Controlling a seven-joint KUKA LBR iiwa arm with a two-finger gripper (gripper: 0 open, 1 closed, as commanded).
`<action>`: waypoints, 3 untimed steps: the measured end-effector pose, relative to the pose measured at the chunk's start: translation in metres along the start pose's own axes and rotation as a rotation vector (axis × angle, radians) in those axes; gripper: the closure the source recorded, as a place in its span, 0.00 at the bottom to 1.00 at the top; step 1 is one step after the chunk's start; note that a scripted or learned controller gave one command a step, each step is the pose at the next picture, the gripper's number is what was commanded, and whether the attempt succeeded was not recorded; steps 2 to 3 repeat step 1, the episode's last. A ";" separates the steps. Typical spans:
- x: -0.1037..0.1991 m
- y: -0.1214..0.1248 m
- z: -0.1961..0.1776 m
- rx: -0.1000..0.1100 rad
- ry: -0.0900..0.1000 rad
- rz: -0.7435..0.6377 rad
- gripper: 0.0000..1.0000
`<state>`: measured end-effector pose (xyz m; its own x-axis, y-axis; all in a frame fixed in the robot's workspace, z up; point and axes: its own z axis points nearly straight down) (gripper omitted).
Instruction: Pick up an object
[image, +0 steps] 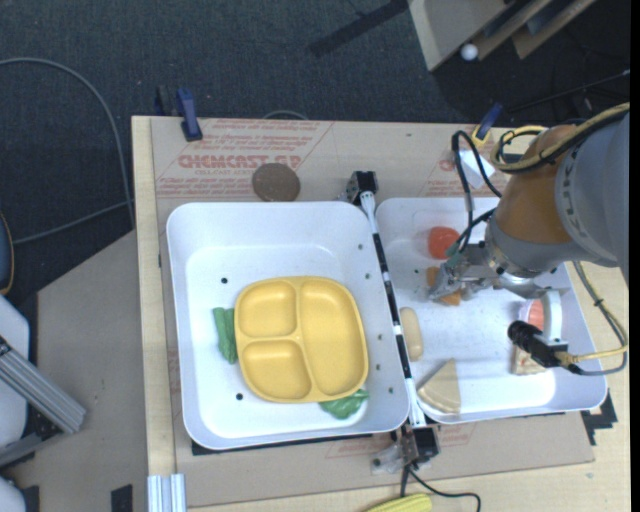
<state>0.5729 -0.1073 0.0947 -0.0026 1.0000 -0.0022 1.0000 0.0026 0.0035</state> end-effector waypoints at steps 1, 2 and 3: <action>0.074 0.014 -0.090 0.004 0.003 0.001 1.00; 0.074 0.014 -0.090 0.004 0.003 0.001 1.00; 0.074 0.014 -0.090 0.004 0.003 0.001 1.00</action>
